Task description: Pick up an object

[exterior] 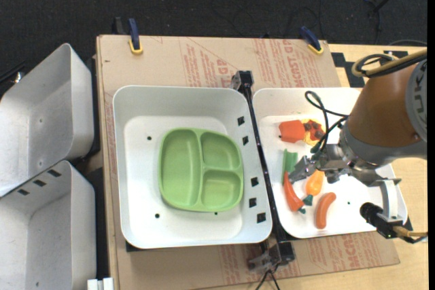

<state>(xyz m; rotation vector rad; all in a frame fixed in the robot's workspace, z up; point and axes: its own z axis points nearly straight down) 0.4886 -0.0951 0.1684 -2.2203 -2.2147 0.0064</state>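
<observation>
In the right bin (340,231), closest to me, an orange sausage-shaped toy (323,208) lies by the front wall, with a red chilli-like piece (292,195) just left of it. The gripper (314,169) hangs low over this cluster, right above a small orange piece (315,183) and beside a green strip (290,161); how its tool is set, I cannot tell. Further back sits a red-orange toy (296,130). The left bin (129,146) holds a green divided plate (201,170)
</observation>
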